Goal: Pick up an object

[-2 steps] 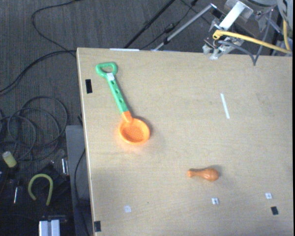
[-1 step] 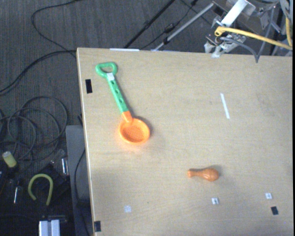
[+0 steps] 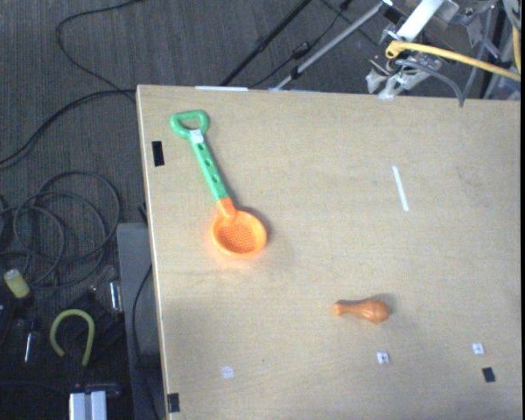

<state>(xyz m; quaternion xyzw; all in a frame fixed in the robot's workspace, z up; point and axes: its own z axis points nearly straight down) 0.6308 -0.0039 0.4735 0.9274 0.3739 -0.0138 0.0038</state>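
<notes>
Orange sieve scoop [image 3: 226,206] with green handle lies flat on the bench [image 3: 332,261], upper left; small orange drumstick-shaped toy [image 3: 364,310] lies lower centre, well apart, so both look open to a top-down grab. White strip [image 3: 401,188] lies right of centre. Pincer [image 3: 394,75] sits past the far edge, top right; can't tell its state. Bench is pale wood; dark carpet with cables [image 3: 52,217] at left.

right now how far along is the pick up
Nothing looks done yet. The green-handled orange strainer spoon and the small orange drumstick-shaped toy both lie flat on the wooden board. Nothing is in hand; the arm sits at the top edge, away from both. Choosing, approaching, gripping and lifting all remain.
</notes>
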